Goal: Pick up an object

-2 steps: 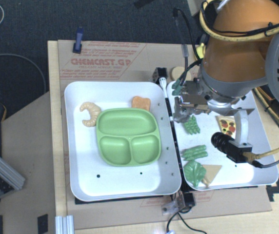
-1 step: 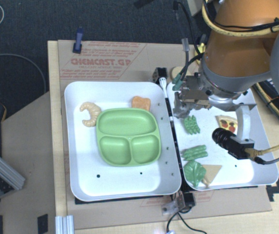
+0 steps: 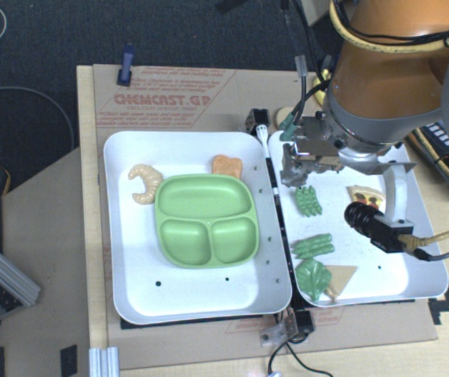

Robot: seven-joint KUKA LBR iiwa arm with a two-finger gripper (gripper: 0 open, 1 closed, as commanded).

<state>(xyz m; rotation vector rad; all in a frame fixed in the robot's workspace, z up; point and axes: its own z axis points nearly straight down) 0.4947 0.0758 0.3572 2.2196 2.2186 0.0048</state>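
Over the far part of the right bin (image 3: pixel 421 277), reaching in from the right: grey, orange-banded arm (image 3: pixel 397 45), with gripper (image 3: pixel 295 171) low by the bin's left wall, open or shut impossible to tell. In the left bin (image 3: pixel 126 273): green three-compartment plate (image 3: pixel 206 220), toy croissant (image 3: pixel 145 183) to its far left, tan bread piece (image 3: pixel 227 166) at its far edge. In the right bin: bumpy green piece (image 3: pixel 308 200) just near of the gripper, nothing seen gripped; nearer, green bean pods (image 3: pixel 312 247), green leaf (image 3: pixel 313 277), tan wedge (image 3: pixel 341 273).
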